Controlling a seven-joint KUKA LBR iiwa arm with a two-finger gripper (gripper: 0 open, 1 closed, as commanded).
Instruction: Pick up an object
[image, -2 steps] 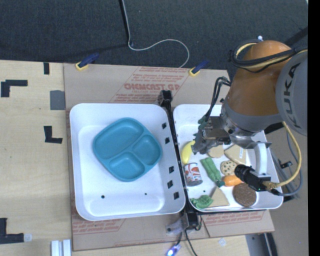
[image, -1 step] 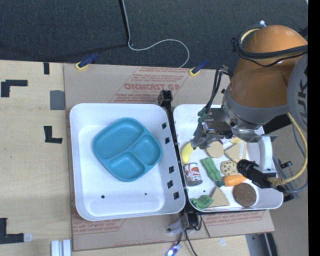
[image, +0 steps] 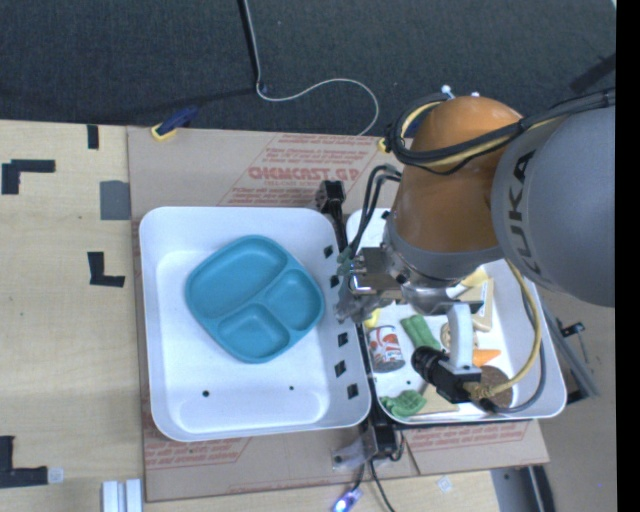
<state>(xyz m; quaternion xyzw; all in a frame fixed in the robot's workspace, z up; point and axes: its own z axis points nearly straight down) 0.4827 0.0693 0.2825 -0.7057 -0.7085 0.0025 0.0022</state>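
The hand sat low over the right bin, a small red-and-white item just beside it; grip unclear, apparently nothing lifted yet.

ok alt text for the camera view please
The grey and orange arm hangs over the right bin, which holds small items including a can and a green piece. The left bin holds a blue divided plate.

Tan bench, cardboard sheet on it, left white bin beside right white bin
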